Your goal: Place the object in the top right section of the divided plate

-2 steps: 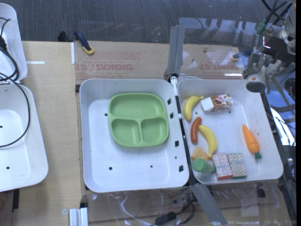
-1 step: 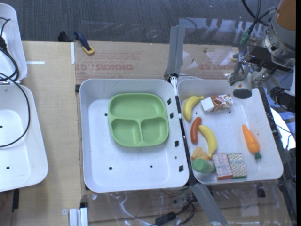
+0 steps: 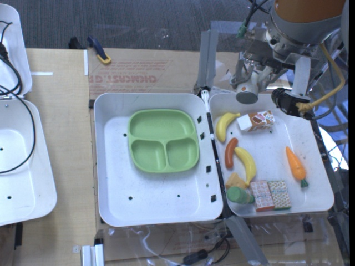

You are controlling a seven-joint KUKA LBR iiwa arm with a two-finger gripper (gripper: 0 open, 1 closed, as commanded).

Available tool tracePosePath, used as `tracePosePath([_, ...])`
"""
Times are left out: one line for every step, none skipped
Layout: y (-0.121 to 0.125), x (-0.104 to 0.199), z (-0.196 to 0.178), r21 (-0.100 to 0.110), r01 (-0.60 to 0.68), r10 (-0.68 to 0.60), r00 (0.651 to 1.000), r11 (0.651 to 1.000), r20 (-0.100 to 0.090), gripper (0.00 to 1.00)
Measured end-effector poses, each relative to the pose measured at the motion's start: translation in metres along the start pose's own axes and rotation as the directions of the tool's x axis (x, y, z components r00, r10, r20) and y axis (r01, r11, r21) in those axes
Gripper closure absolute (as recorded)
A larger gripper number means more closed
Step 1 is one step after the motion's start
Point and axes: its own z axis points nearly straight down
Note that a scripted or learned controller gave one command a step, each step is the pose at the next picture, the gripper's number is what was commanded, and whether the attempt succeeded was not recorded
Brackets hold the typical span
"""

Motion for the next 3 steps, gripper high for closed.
tracePosePath([0.035,-0.021,-0.032,-0.001,0.088,-0.088,0.996,0.996,0.000,1.00])
tracePosePath([0.037,0.101,-0.032,-0.001,0.168,-0.168,0.986,0.986,-0.001,1.00])
tracePosePath([0.026,0.116,-0.032,0.001,0.081,-0.081,0.997,0.997,0.001,1.00])
